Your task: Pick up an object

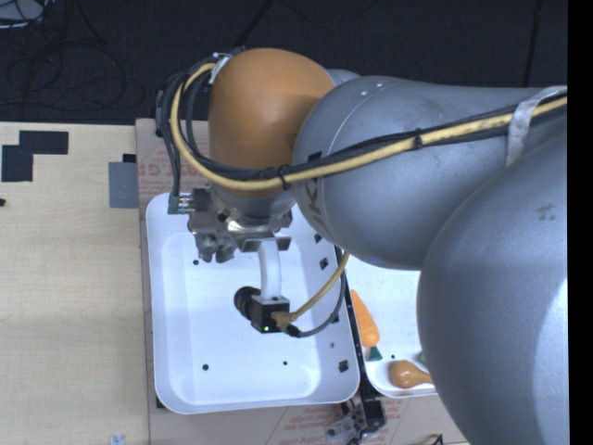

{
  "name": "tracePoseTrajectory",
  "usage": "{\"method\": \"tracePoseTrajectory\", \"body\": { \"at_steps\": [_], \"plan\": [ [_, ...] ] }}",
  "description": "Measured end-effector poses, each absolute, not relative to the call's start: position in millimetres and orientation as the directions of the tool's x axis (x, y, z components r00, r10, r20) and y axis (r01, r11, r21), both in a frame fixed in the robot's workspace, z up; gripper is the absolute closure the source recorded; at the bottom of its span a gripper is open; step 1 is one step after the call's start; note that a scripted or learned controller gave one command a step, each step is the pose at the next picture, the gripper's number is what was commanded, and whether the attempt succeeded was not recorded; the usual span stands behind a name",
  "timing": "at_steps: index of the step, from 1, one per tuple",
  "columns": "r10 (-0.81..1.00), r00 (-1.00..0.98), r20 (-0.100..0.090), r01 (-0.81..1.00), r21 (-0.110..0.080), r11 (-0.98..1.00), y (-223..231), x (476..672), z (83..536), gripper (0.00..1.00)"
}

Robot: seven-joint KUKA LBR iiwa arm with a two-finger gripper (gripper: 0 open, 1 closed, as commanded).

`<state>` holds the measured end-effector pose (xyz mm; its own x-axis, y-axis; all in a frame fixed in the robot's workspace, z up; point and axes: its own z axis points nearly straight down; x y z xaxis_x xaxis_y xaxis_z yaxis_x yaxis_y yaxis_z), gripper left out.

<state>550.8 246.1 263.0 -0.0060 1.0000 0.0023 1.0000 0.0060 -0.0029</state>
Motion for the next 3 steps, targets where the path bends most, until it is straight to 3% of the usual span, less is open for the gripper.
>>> {"method": "tracePoseTrajectory", "body": {
  "at_steps": [1, 2, 3],
  "plan": [
    [1.0, 0.002, -0.003, 1.0, -0.007, -0.002, 242, 472.2, 81, 1.0],
    [1.0, 0.004, 0.0, 1.0, -0.006, -0.004, 243, 475.4, 88, 1.0],
    [1.0, 0.0, 0.004, 1.0, 0.006, 0.0, 243, 494.1, 203, 1.0]
  ]
}}
